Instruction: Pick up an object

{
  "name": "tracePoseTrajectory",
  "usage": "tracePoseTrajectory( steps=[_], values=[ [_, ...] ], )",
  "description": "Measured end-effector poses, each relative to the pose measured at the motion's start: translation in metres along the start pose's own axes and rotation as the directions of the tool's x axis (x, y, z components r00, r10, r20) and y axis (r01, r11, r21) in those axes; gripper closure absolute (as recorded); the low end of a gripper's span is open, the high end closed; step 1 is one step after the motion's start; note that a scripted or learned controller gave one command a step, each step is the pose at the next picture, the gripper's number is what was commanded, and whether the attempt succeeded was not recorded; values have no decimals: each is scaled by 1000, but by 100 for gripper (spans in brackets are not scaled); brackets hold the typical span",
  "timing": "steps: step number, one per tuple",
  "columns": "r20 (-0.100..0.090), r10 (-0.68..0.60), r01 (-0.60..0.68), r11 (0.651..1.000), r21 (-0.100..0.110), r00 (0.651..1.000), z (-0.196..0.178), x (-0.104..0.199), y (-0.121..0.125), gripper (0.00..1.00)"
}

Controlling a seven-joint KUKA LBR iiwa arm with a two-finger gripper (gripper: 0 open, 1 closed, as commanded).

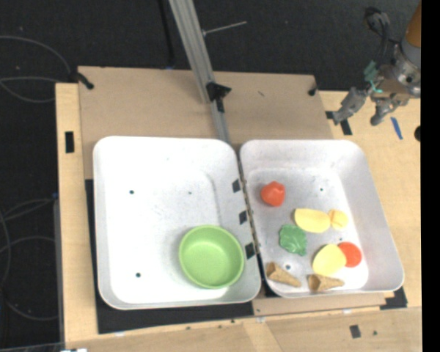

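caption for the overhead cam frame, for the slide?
Gripper open above the right bin of toy food; green bowl in the left bin.

The arm is seen at the upper right corner of the camera view, where it enters from the right edge. Only its lowest part is visible: a short piece of the orange band at the very edge, and below it the grey wrist with some dark cables beside it. The gripper (369, 111) is held below the wrist and is pointed downward and a little to the left. Its two fingers (348, 112) are spread apart, one on the left side and one on the right, and nothing is seen between them.
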State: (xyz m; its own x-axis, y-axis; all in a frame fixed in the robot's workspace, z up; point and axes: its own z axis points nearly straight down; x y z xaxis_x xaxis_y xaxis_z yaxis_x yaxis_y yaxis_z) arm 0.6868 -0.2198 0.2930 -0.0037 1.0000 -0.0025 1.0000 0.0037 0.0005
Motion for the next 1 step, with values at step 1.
tracePoseTrajectory(
  steps=[1],
  values=[
    [3, 0, 0, 1000, 1, 1000, 0, -1, 0, 0]
  ],
)
